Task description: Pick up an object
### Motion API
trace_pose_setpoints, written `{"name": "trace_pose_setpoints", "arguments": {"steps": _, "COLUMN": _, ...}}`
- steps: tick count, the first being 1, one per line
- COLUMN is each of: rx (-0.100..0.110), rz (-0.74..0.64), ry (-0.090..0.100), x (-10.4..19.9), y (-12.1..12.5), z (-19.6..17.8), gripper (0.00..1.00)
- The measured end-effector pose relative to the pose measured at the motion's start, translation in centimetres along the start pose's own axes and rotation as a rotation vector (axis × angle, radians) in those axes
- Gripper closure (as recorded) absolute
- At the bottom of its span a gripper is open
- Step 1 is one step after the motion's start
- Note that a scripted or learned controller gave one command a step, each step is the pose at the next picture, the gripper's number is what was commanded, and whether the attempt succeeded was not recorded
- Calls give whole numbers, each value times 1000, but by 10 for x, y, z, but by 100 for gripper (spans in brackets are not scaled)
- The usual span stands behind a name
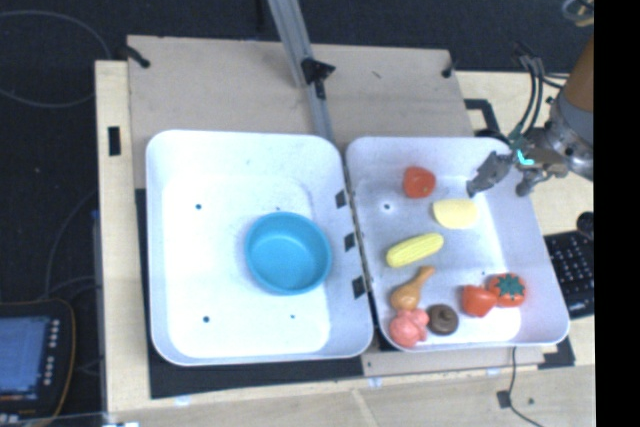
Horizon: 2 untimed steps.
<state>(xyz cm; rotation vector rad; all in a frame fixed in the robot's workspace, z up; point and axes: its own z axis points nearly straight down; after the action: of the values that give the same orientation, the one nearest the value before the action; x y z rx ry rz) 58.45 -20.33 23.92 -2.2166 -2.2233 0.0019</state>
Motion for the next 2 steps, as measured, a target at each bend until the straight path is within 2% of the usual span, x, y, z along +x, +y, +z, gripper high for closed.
{"name": "trace_pose_setpoints", "arguments": {"steps": 1, "rx": -5, "rz": 0, "ry": -1, "x": 0, "y": 1, "z": -3, "gripper": 0}}
{"name": "trace_pose_setpoints", "arguments": {"steps": 2, "rx": 2, "rz": 3, "ry": -3, "x": -10, "y": -4, "z": 57, "gripper": 0}}
